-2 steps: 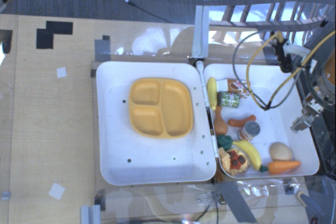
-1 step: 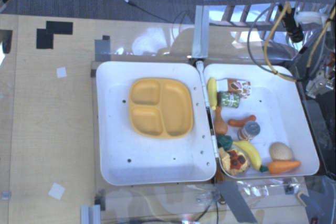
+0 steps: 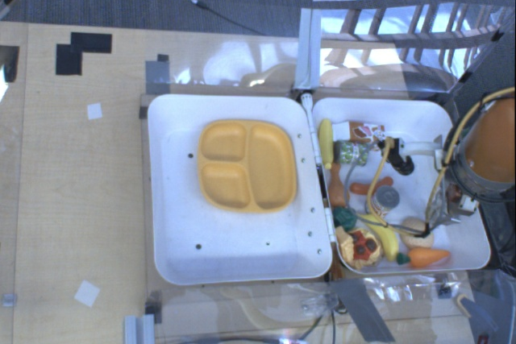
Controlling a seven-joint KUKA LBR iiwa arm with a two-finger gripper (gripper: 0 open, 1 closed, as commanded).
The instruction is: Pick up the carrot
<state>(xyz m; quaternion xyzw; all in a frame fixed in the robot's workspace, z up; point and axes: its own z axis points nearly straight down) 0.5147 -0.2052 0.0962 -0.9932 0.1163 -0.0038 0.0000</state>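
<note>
Where right bin ends: carrot [image 3: 429,257], orange, tapered, lying flat.

The arm [image 3: 490,149] presents at the right side of the bench as a rounded, bulbous housing. Its upper surface is orange with a soft sheen; below that runs a darker grey collar. A bundle of cables [image 3: 448,161], yellow and black, loops in a curve along the housing's left flank and drops toward the wrist. Beneath the collar sits a cluster of small fittings [image 3: 461,201], metallic and dark, with a reddish-brown component among them; finer detail is too blurred to read. A slim pale bar [image 3: 419,147] with a dark end piece projects leftward from the wrist area.
</note>
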